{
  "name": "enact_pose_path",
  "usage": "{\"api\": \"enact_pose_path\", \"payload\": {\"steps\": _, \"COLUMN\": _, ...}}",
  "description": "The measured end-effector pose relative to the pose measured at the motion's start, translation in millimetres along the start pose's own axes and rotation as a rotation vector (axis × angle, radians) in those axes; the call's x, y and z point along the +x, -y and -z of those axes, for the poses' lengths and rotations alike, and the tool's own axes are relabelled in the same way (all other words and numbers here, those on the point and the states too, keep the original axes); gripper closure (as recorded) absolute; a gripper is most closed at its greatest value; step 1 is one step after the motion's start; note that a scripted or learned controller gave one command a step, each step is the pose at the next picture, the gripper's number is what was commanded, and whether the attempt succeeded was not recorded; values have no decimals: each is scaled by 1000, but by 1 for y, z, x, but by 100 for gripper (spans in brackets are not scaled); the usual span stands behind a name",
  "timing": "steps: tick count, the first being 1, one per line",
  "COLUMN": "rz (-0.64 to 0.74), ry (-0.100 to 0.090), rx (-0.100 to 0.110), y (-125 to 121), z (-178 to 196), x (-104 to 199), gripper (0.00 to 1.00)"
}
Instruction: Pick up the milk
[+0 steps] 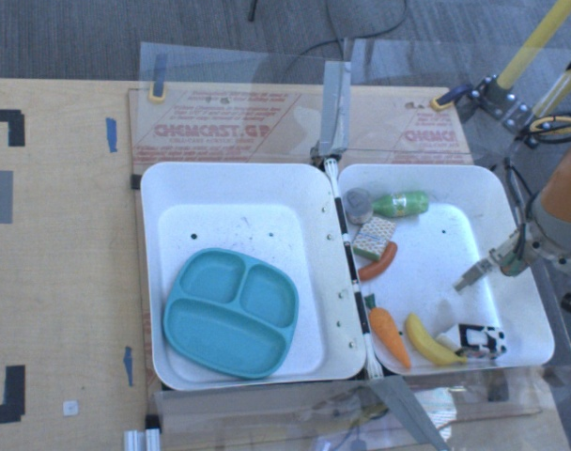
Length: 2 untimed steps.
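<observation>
Milk (481, 340) lies flat, long axis left-right, beside banana (429, 341).

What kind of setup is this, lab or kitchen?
Likely a robot lab pick bench: two white bins on a wooden bench, toy food such as a banana and carrot, and a cow-patterned milk carton near the gripper.

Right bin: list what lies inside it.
Inside the right bin: a green bottle, grey can, patterned carton, sausage, carrot, banana and black-and-white milk. The claw hangs above, covering some floor.
</observation>
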State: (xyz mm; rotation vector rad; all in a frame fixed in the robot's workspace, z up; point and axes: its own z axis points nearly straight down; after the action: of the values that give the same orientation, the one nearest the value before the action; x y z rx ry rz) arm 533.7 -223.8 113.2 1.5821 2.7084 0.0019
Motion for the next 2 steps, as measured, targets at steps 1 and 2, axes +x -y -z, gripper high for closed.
{"api": "enact_pose_path", "payload": {"steps": 1, "rz": -119, "ry": 2, "rx": -6, "y": 43, "z": -24, "x": 27, "gripper": 0}}
{"api": "enact_pose_path", "payload": {"steps": 2, "rz": -81, "ry": -1, "rx": 1, "y": -6, "z": -1, "x": 8, "gripper": 0}}
